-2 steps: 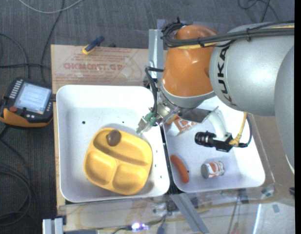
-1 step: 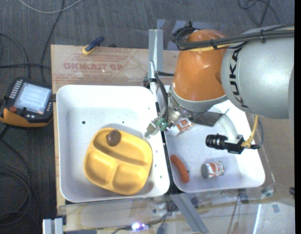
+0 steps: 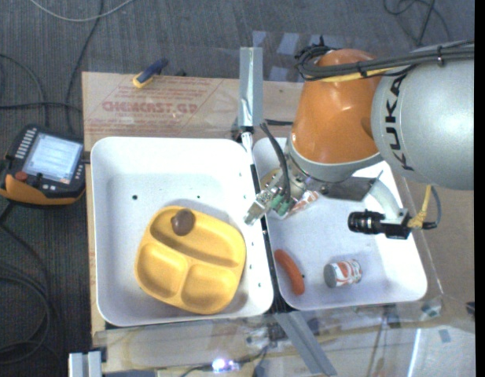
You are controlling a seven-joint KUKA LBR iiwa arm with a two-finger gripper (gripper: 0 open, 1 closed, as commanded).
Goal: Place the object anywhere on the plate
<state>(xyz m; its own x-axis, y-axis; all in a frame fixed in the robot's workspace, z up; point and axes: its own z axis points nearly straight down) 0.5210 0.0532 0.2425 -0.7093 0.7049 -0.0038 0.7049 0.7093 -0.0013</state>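
Observation:
A yellow plate (image 3: 192, 260) with three compartments lies in the left bin (image 3: 124, 171), toward its front. A small brown round object (image 3: 182, 222) rests in the plate's far compartment. My gripper (image 3: 266, 203) hangs over the divider between the two bins, just right of the plate's far right corner and apart from the brown object. The orange wrist band (image 3: 336, 116) and grey arm hide the back of the right bin. I see nothing hanging from the gripper.
The right bin (image 3: 399, 285) holds an orange-red sausage (image 3: 290, 271) near its front left and a small can (image 3: 343, 273) lying on its side to the right. A black cylinder (image 3: 368, 223) sticks out from the arm. A teach pendant (image 3: 42, 166) lies left of the bench.

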